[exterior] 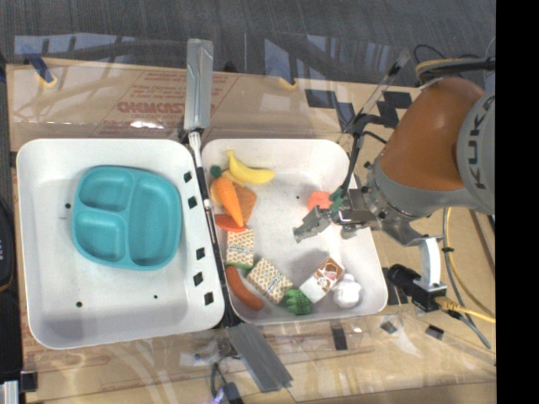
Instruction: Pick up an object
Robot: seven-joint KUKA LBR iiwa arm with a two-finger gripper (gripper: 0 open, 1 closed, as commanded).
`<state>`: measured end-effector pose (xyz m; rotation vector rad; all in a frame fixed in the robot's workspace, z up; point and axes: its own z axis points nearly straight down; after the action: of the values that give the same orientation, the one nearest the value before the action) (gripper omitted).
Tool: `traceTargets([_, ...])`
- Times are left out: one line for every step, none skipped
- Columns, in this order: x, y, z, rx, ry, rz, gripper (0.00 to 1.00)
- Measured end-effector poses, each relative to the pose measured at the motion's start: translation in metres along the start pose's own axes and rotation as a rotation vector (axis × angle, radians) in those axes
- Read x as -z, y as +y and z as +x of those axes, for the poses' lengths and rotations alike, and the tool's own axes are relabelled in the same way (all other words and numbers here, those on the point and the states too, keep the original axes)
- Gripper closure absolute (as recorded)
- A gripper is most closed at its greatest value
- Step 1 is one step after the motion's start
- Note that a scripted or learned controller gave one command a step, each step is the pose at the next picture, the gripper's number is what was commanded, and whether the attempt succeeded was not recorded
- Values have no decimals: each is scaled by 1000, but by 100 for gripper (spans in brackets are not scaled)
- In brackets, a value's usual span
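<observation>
My gripper [312, 224] hangs over the middle of the right bin [286, 154], its fingers open with nothing between them. A small orange-red toy [318, 199] lies just behind it, apart from the fingertips. Along the bin's left side lie a yellow banana [249, 172], an orange carrot [227, 195] and a checkered packet [240, 247]. Near the front are a second patterned packet [269, 279], a red sausage [242, 289], a green broccoli [296, 302], a small carton [323, 280] and a white toy [347, 292].
The left bin [50, 293] holds a teal divided plate [126, 217]. A raised black-tabbed divider [202, 234] separates the two bins. The grey and orange arm [429, 154] covers the right bin's right edge. Cables [459, 310] lie on the bench at the right.
</observation>
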<state>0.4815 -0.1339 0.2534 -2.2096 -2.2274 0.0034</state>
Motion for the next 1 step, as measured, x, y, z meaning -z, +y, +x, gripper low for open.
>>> traceTargets([-141,-5,-59,85,-2,-4,0])
